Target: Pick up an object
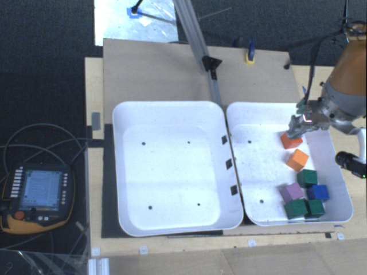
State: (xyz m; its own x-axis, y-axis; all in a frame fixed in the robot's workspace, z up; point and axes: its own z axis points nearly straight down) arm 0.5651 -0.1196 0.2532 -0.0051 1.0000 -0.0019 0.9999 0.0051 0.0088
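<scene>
several blocks crowd the right bin's near corner; the gripper hangs over the red-orange block, jaw state unclear. off-centre contact could nudge it aside, toward the orange block.

A robotics lab: teach pendant, cabled bench, twin bins.

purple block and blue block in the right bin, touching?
Cannot tell. In the camera view the purple block and blue block sit very close in the cluster, with no plain gap or contact line between them.
</scene>
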